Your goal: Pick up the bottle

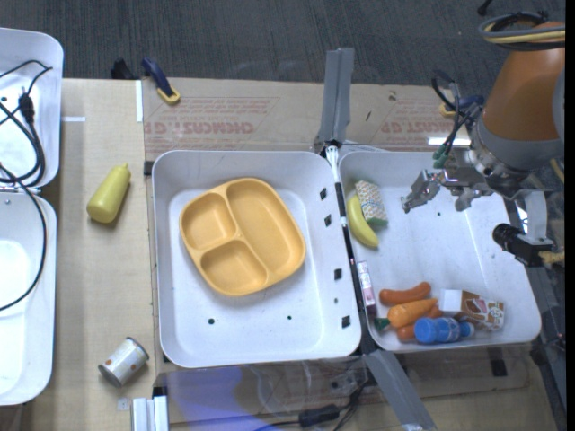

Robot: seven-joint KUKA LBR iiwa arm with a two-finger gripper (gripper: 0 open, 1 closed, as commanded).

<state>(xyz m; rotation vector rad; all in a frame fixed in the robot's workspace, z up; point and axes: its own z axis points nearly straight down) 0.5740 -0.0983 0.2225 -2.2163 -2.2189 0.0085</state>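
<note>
In the camera view, the gripper (441,192) is seen open and empty, up over the right bin (467,250). The blue bottle (442,330) is lying near the front wall, touching the carrot (411,312). It should be grabbed across its middle.

Arm (526,97): rounded housing, orange band on top, grey shell beneath it. At the far right, above the orange band, a pale yellow ring with a dark rim. Wrist section below the grey shell is silver-grey metal, blocky, with small dark fittings. Black cables loop along the left side of the wrist; one short green piece shows among them. Pincer (440,196): two slim grey metal fingers (415,198), angular, on a light metal bracket. On the right, a grey plate with a black rounded part at its near end.
</note>
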